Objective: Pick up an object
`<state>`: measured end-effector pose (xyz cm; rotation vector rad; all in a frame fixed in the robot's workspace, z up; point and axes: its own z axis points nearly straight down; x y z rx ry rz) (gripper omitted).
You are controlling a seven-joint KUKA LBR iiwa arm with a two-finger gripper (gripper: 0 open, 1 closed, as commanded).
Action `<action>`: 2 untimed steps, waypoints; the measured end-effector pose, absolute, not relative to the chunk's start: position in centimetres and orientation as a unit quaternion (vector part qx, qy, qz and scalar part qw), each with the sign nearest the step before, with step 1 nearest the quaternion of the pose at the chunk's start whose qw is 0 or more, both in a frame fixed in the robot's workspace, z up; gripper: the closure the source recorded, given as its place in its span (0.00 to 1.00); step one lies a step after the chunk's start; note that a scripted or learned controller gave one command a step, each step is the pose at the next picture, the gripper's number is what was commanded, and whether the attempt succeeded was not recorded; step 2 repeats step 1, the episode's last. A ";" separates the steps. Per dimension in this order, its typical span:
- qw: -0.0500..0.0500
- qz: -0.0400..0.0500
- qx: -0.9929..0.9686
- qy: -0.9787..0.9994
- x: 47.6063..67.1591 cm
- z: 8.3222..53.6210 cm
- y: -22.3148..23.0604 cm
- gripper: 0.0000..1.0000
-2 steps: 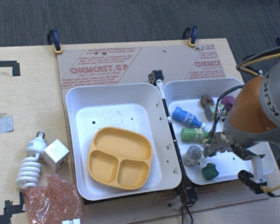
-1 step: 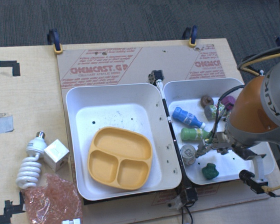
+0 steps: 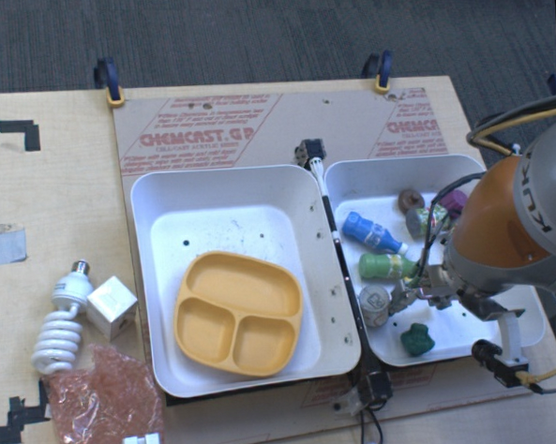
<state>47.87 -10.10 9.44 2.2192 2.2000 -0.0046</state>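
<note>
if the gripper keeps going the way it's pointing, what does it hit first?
Likely the silver can. The gripper points toward the view's left, low in the right bin, and the can lies just ahead of it. The green bottle sits just above that line. Depth is hard to judge from overhead, so it may pass above.

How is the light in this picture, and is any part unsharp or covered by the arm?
Camera view: soft, even light with faint shadows; mild glare on the white bins; the yellow tray looks sharp; the arm covers part of the right bin.

Yellow tray (image 3: 237, 313), blue bottle (image 3: 368, 231), green bottle (image 3: 384, 265), white bins (image 3: 159, 271)
</note>
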 end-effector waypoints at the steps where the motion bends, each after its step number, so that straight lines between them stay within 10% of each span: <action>1: 0.005 0.000 0.709 0.706 48.0 10.3 -9.8 1.00; 2: 0.005 0.000 0.709 0.706 48.0 10.3 -9.8 1.00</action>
